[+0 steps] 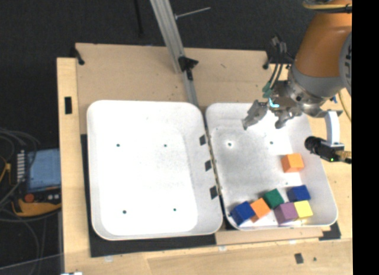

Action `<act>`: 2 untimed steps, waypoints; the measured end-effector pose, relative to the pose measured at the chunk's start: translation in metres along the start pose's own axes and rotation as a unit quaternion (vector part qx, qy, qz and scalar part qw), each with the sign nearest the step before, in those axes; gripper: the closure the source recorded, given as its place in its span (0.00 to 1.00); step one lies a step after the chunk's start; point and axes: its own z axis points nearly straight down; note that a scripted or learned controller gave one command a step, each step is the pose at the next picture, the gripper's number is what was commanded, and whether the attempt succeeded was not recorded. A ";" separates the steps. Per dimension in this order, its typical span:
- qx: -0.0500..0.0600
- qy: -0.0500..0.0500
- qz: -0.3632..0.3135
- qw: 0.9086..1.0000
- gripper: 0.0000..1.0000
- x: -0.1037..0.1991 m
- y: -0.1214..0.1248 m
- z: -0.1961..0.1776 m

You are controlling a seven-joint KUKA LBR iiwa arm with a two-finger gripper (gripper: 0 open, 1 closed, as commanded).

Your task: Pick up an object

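Note:
Several small blocks lie in the right bin [237, 167]. An orange block [292, 162] sits alone near the bin's right side. Along the front edge are a blue block [241, 212], a second orange block [260, 207], a green block [273, 198], a purple block [286, 212], a yellow block [303, 209] and another blue block [298, 194]. My gripper [265, 117] hangs open over the back of the right bin with nothing between its fingers, well behind the blocks.
The left bin [148, 167] lies beside the right one. A slanted metal rail [169, 25] crosses the bench's back. A blue device with cables [41, 173] rests off the bench to the left.

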 end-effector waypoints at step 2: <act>0.000 -0.002 0.003 1.000 0.00 -0.003 0.008 0.057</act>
